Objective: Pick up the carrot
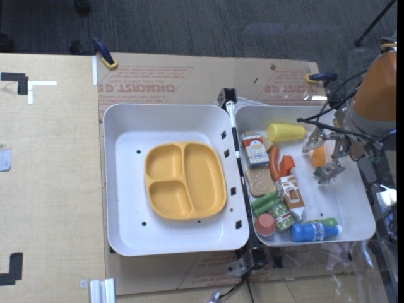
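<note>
A small orange carrot (319,156) lies in the right part of the right bin (353,219). My gripper (320,158) hangs over it, reaching in from the right under the orange-banded wrist. Its two metal fingers (310,144) stand apart, one on the far side of the carrot and one on the near side. The carrot sits in the gap between them, and neither finger visibly presses on it. I cannot tell if the carrot rests on the bin floor or is raised.
The right bin's left half holds a yellow piece (286,132), a red sausage-like piece (273,161), small boxes (255,150), green items (265,202) and a blue bottle (314,231). The left bin (120,169) holds a yellow divided plate (185,180). Cables run beside the wrist.
</note>
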Controlling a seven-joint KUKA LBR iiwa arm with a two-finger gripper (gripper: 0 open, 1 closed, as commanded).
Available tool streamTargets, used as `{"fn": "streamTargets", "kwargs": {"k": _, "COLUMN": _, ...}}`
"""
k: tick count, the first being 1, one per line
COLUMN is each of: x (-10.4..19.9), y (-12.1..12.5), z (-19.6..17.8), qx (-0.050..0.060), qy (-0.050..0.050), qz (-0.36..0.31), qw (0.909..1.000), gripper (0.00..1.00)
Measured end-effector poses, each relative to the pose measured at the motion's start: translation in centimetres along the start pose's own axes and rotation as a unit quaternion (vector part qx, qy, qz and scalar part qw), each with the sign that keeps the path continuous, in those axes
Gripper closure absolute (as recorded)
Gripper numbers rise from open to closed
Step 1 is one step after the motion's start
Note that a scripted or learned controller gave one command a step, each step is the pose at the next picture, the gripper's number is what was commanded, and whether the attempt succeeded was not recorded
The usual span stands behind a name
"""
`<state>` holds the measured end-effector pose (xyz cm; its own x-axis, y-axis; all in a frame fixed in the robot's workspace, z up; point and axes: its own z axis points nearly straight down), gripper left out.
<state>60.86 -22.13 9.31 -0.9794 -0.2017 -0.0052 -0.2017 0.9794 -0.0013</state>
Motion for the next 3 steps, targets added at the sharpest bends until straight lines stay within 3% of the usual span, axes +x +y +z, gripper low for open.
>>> {"fn": "streamTargets", "kwargs": {"k": 1, "x": -0.2, "y": 0.1, "z": -1.0, "qx": 0.001, "qy": -0.002, "qz": -0.002, "qw": 1.0, "gripper": 1.0}}
{"fn": "streamTargets", "kwargs": {"k": 2, "x": -0.5, "y": 0.2, "z": -2.1, "qx": 0.001, "qy": -0.004, "qz": -0.003, "qw": 1.0, "gripper": 1.0}}
{"fn": "streamTargets", "kwargs": {"k": 3, "x": -3.0, "y": -0.5, "z": -5.5, "qx": 0.0, "qy": -0.002, "qz": -0.068, "qw": 0.9977, "gripper": 1.0}}
